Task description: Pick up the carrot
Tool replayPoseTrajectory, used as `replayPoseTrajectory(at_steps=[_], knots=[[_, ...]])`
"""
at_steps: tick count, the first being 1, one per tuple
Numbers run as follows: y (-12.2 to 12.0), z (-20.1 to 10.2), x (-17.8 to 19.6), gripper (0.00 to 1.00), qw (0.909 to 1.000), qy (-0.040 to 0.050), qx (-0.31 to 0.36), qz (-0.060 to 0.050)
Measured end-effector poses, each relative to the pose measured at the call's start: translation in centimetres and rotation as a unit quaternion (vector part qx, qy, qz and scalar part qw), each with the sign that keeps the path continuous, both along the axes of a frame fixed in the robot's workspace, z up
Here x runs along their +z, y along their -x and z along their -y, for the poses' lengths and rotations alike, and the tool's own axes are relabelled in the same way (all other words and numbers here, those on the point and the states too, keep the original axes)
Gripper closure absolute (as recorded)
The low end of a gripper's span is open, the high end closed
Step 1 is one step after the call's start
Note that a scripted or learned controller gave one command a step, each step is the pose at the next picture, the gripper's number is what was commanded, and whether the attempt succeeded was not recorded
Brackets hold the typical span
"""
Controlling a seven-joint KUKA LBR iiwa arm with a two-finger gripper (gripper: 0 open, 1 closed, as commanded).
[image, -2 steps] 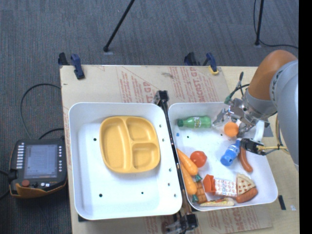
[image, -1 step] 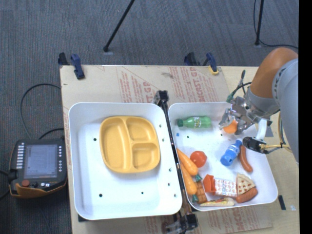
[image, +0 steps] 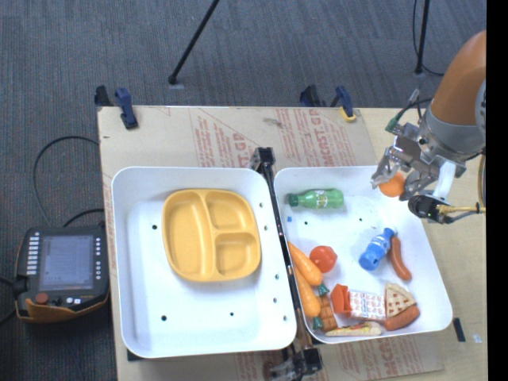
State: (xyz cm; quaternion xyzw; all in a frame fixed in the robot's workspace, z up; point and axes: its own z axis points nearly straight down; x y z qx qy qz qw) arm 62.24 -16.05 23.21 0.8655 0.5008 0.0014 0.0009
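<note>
Lying diagonally, carrot (image: pixel 305 263) points upper-left to lower-right — gripper (image: pixel 394 182) clasps an orange object (image: pixel 390 185).

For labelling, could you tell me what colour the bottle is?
Green, white cap: bottle, camera view.

From my remote station I see the bench (image: pixel 238 129) topped with printed cardboard, bearing two shallow white bins side by side. The right bin (image: pixel 435 276) sits directly under the gripper (image: pixel 403 182), its far edge nearest the fingers. The left bin (image: pixel 135 292) lies well away from the gripper, toward the arm's far reach. Blue clamps (image: pixel 125 105) grip the bench's far edge, behind the gripper.
</note>
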Motion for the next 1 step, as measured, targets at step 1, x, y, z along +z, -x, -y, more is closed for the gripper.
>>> replayPoseTrajectory(at_steps=[1], knots=[[1.77,-9.26,-0.14,1.00,0.9996,-0.0012,-0.028,-0.003]])
